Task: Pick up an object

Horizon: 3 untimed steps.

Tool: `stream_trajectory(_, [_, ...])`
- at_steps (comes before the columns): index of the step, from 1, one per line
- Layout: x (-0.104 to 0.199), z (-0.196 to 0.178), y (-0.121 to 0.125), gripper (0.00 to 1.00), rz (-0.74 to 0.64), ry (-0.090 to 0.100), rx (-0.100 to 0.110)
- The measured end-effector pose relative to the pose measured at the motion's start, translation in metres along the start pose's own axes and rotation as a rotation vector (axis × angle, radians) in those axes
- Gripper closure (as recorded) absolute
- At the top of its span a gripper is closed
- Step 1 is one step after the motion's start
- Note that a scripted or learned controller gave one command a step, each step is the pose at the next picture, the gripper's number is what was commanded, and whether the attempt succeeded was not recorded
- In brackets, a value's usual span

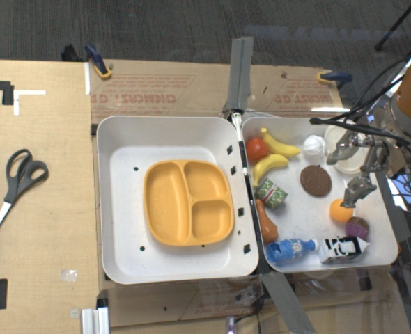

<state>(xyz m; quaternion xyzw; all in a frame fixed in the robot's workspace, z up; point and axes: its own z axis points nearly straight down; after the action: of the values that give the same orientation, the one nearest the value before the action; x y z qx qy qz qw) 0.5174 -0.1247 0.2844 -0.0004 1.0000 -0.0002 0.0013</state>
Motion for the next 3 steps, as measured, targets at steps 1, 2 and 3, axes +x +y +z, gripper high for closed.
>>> stream_trajectory(1, [-0.019,0.124,-0.027,0.0,-0.031,0.001,0.0])
stream_trajectory(2, [-0.114,0.19,-0.047,0.0,-0.124,-0.006,0.002])
stream_trajectory(3, [-0.068,0.19,-0.097,0.0,-0.068,-0.004,0.001])
